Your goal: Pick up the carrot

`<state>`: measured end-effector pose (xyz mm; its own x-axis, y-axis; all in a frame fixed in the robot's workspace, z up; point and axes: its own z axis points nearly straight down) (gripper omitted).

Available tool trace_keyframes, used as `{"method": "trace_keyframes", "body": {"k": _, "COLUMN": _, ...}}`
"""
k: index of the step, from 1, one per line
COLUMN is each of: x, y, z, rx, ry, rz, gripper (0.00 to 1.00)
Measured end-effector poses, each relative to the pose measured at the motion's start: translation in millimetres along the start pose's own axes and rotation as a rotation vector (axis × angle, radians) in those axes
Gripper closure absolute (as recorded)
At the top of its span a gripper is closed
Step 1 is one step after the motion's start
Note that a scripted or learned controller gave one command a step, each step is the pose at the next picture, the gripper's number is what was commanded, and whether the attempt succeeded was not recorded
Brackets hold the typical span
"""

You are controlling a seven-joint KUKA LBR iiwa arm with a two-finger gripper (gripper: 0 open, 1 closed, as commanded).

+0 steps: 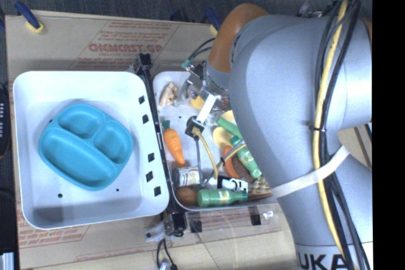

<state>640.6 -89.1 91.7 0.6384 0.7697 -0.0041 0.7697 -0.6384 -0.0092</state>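
While the carrot (pixel 174 145) lies loose at the left edge of the right bin (pixel 166 80), near 9 o'clock, nothing is lifted yet, so this looks like the approach step. Gripper (pixel 197 112) hangs over the bin's upper half, at about 1 o'clock from the carrot, close but apart; jaw state: cannot tell. Next move likely calls for shifting toward 7 o'clock and dropping down. Arm (pixel 285 104) comes in from 3 o'clock, covering much of the bin. Blue tray (pixel 85 145) sits in the left bin (pixel 25 136).

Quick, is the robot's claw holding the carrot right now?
Gripper: over the right bin, open or shut cannot be told.
Carrot: lying in the right bin by its left wall, not held.
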Motion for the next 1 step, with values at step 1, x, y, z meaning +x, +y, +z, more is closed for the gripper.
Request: {"method": "trace_keyframes", "body": {"k": 1, "x": 2.4, "y": -2.1, "z": -9.7, "rx": 0.009, "ry": 0.0, "rz": -0.014, "gripper": 1.0}}
